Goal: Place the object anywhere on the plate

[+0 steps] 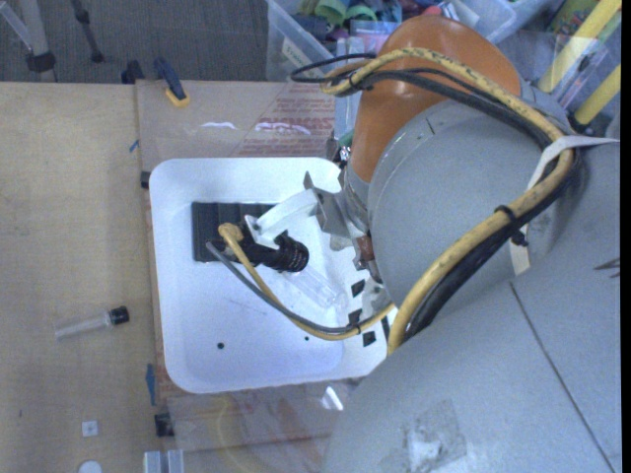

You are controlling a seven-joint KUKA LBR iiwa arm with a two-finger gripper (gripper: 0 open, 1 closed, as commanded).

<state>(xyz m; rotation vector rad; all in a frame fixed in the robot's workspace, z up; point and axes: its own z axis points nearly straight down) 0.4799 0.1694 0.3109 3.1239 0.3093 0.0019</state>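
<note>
A flat black rectangular thing point(219, 230) lies in the upper left part of the white bin point(187, 353). The big grey arm with its orange band reaches in from the right and covers the bin's right side. My gripper point(323, 284) hangs low over the middle of the bin, just right of the black rectangle, with pale translucent parts at its tip. The arm and its cables hide whatever lies beneath it.
A small dark speck point(220, 344) sits on the bin floor near the front. On the wooden bench to the left lies a small syringe-like tube point(91, 323). A clear tub of colourful toys point(385, 8) stands behind the bin.
</note>
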